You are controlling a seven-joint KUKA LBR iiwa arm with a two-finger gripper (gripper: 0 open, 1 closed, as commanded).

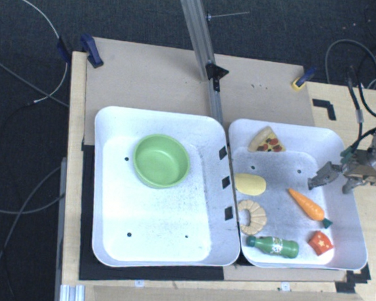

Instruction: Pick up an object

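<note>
The right bin (288, 144) holds several toy foods: a pizza slice (267, 141) at the back, a yellow lemon-like piece (249, 184) at its left side, an orange carrot (308, 205), a ridged beige pastry (252, 216), a green bottle (273, 246) lying along the front and a red strawberry-like piece (320, 243). My gripper (334, 180) hangs over the bin's right side, above and right of the carrot, open with nothing between its fingers (320, 176).
The left bin (107, 235) holds a green bowl (162, 160). A grey metal rail (200, 35) slants down from the top to the gap between the bins. Cables (354, 70) lie at the upper right, blue clamps (90, 50) at the board's corners.
</note>
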